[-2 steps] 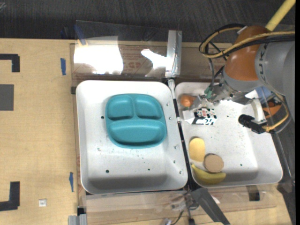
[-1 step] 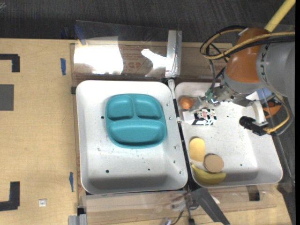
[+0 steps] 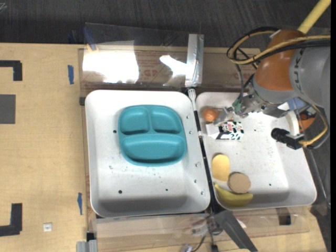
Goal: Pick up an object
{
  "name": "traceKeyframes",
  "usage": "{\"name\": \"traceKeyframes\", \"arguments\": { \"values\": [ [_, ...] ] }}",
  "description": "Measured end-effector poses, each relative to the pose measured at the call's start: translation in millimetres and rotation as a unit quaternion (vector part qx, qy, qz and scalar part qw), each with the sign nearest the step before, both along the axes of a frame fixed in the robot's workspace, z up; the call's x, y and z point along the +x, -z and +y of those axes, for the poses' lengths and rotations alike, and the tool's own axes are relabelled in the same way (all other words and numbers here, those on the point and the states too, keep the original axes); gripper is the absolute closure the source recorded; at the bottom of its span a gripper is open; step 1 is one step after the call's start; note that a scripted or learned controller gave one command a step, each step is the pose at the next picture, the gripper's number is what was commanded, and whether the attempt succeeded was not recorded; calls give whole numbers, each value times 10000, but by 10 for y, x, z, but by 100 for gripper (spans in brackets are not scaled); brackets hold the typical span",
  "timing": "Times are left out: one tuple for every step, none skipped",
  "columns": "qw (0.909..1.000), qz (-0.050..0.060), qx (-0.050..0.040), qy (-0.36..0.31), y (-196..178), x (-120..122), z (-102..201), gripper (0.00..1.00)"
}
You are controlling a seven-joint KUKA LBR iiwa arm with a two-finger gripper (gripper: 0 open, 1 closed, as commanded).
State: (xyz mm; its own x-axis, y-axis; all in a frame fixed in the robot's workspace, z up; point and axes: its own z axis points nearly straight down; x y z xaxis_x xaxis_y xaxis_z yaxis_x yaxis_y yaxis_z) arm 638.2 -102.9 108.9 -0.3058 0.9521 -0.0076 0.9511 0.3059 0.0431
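1. The grey arm (image 3: 310, 72) with its orange band is reaching in from the right, and its wrist is hanging over the far part of the right bin (image 3: 273, 167).
2. The hand (image 3: 237, 108) is sitting low near the far left corner of that bin; I cannot tell what state it is in, as the view is too small and cluttered there.
3. A small orange ball (image 3: 210, 114) is lying just left of the hand, close against the bin's left wall.
4. A small black-and-white printed item (image 3: 230, 130) is lying just beside the hand, on its near side.
5. A yellow rounded piece (image 3: 221, 167) is resting further toward the near end, by the left wall.
6. A tan disc (image 3: 239, 182) is lying against it, overlapping a banana-like yellow shape (image 3: 232, 196) at the near left corner.
7. The left bin (image 3: 100, 182) is holding a teal divided tray (image 3: 153, 134), which is lying flat, with two small compartments at the far side and one long one at the near side.
8. Both bins are sitting side by side on the wooden desk (image 3: 37, 140), their inner walls touching.
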Motion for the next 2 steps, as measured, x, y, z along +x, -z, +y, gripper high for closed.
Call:
{"name": "traceKeyframes", "arguments": {
  "values": [
    [9999,-1,-32,-157,0,64,8,0],
    [9965,-15,-45,-833,-1,91,-101,0]
  ]
}}
